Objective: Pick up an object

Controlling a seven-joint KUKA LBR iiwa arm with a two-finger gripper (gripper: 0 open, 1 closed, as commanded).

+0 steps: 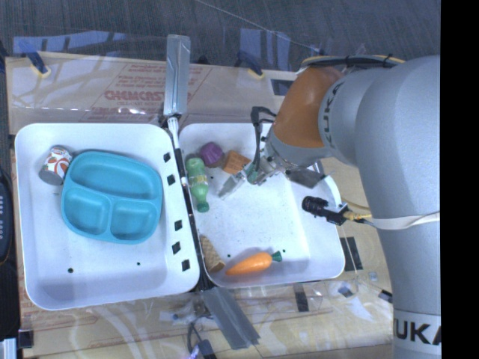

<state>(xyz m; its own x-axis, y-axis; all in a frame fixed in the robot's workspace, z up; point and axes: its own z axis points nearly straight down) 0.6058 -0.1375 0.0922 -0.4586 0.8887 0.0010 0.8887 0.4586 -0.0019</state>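
My gripper (233, 182) reaches down into the upper middle of the right bin (299, 234). It hangs just below a small orange-brown block (235, 161) and to the right of a green bottle-shaped toy (197, 182). A purple toy (212, 153) lies by the block near the bin's back wall. At the front of the same bin an orange carrot with a green top (251, 263) lies on its side, with a brown textured piece (212, 256) to its left. Nothing shows between the gripper's tips.
The left bin (45, 275) holds a blue divided plate (112, 197) and a small round orange-and-white object (55, 163) at its back left corner. A grey divider (177, 81) runs between the bins. The arm's orange band (303, 114) overhangs the right bin's back right.
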